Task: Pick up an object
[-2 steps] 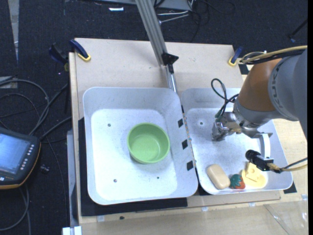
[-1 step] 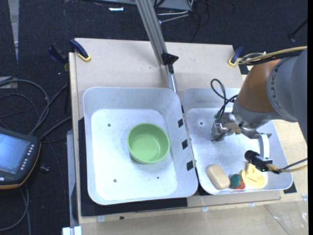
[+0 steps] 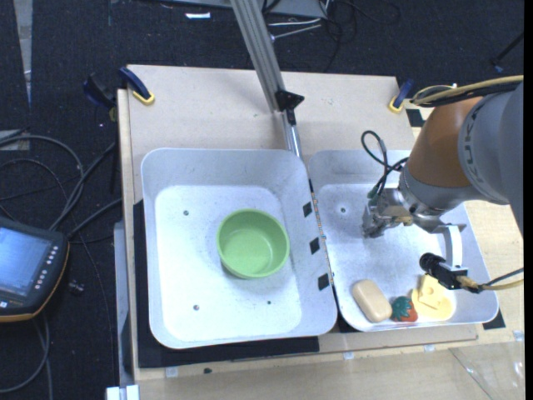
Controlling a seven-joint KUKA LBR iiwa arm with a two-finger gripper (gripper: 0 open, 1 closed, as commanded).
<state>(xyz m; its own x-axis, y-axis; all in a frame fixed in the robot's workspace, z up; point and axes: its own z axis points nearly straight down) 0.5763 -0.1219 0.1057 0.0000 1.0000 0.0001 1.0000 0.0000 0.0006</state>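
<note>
So here's the setup: 2 white bins sit side by side on the bench, and the arm [image 3: 466,152] reaches in from 3 o'clock over the right bin [image 3: 341,169]. The gripper [image 3: 376,221] hangs low over the middle of that bin, pointing down at bare floor, and honestly I can't tell whether it's open or closed from this angle. Nothing is visibly held in it.

The stuff worth grabbing is all bunched at the right bin's 6 o'clock edge: a tan soap-shaped block [image 3: 371,299], a small red and green strawberry-looking toy [image 3: 404,309] just beside it, and a yellow piece [image 3: 435,298] toward 5 o'clock. My guess is they've slid down against the front wall, which makes them awkward, since the wall crowds 1 side of any grasp.

The left bin [image 3: 166,223] has just 1 green bowl [image 3: 253,243] sitting upright in the middle, well apart from everything.

As I read it, the gripper is nearer 12 o'clock than the pile, so it needs to shift toward 6 o'clock before any pick works. The tan block looks easiest, being the most exposed.
</note>
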